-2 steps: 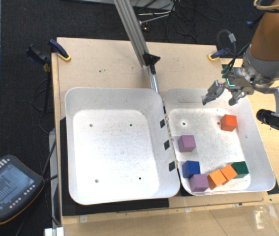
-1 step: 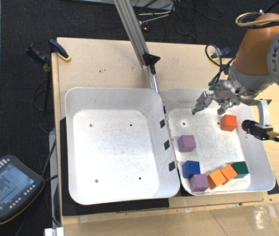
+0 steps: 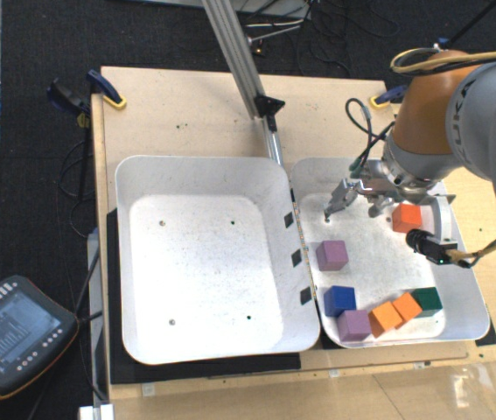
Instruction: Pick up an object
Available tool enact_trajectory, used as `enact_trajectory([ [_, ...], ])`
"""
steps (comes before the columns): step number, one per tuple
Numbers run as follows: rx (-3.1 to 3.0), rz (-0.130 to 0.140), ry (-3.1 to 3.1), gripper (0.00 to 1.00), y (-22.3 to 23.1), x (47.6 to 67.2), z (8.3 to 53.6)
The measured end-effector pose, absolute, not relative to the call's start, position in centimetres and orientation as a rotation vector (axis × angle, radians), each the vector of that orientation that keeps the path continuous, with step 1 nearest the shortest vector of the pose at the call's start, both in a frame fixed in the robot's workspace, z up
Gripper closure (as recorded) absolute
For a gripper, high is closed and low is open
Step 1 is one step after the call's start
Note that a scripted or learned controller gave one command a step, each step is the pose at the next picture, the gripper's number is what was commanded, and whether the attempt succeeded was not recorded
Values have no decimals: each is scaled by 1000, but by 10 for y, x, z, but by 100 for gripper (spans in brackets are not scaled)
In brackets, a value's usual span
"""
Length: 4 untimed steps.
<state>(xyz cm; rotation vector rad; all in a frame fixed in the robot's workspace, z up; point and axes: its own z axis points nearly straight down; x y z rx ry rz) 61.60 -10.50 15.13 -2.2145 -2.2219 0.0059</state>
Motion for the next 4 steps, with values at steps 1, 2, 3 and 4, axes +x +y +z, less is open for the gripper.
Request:
enact_trajectory([
  [1,-2219,6,-2218,0,-104,615,97],
  [2,-2223,-2,-2222,100,-105,617,112],
  [3,-2224,-5,-2226,100,-108,621,155],
  [4,-2223,-6,-2229,100,-111,632,206],
])
